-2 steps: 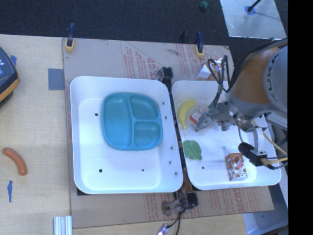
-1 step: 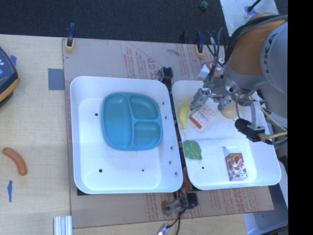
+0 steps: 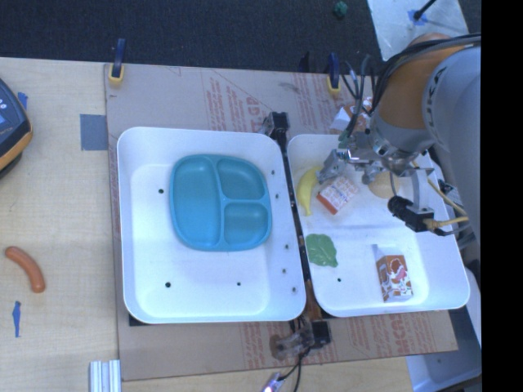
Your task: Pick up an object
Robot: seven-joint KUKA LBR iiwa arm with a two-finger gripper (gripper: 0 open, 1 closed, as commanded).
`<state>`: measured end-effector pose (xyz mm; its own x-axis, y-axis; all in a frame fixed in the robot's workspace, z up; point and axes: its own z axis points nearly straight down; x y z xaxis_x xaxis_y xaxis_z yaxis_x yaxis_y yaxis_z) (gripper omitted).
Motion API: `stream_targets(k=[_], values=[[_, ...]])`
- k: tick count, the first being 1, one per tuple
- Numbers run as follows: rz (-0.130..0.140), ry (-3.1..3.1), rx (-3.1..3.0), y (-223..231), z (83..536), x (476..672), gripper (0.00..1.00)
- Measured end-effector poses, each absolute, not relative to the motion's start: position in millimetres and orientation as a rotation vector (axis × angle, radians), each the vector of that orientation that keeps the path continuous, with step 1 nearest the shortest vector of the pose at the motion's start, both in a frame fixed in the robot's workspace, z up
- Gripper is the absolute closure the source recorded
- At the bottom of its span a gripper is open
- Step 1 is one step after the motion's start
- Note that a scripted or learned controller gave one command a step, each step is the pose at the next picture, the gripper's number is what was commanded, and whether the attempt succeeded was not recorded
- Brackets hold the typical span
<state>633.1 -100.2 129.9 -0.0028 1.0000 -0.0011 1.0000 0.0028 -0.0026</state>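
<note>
My gripper [image 3: 350, 165] hangs over the back part of the right bin [image 3: 433, 300], directly above and touching or nearly touching an orange-and-white packet [image 3: 337, 195]. A yellow banana [image 3: 306, 191] lies just left of the packet by the bin's left wall. A tan round item [image 3: 382, 186] sits partly hidden under the wrist on the right. A green leaf-like piece [image 3: 321, 251] rests at the left middle. A brown-and-white carton [image 3: 394, 278] lies toward the front right.
The left bin [image 3: 139, 300] holds a blue divided plate [image 3: 221, 202]. An orange sausage [image 3: 26, 269] lies on the bench at the far left, near a dark device [image 3: 10, 129]. A black cable [image 3: 417, 215] loops beside the wrist.
</note>
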Motion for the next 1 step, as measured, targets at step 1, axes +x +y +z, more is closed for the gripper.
stream_targets(k=[1], values=[[0.005,-2.225,-2.215,-107.8,101.2,597.7,0.00]])
